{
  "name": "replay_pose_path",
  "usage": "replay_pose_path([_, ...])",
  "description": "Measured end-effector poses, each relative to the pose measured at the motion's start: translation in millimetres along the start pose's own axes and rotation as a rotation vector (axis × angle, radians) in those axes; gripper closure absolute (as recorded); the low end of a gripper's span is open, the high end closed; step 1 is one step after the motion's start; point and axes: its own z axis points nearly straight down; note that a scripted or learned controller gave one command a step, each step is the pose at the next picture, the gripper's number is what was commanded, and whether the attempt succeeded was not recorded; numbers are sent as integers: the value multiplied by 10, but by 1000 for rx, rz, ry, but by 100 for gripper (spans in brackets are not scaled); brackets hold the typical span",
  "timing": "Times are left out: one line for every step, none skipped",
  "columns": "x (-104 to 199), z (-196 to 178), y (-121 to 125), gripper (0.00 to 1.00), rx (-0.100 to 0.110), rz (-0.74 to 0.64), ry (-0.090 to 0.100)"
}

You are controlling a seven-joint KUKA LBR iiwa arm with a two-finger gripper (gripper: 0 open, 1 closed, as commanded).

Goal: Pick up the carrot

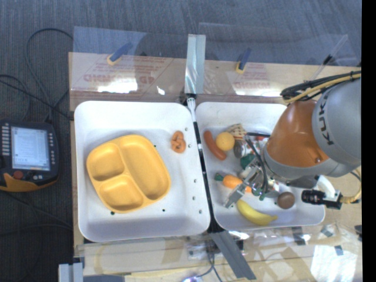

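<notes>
Carrot [232, 181] lies just left of the gripper [251, 180], almost touching, long axis roughly left-right. Can't tell how the gripper is set. Banana [256, 213] sits below it.

Your arm [329, 128] reaches in from the right, orange band low over the right-hand side. Gripper [247, 185] points down-left, wrist bent; finger state not readable from here.
</notes>
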Motion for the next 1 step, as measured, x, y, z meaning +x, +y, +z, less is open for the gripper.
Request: replay_pose_path([-11,-112,14,100,-1,-1,-2])
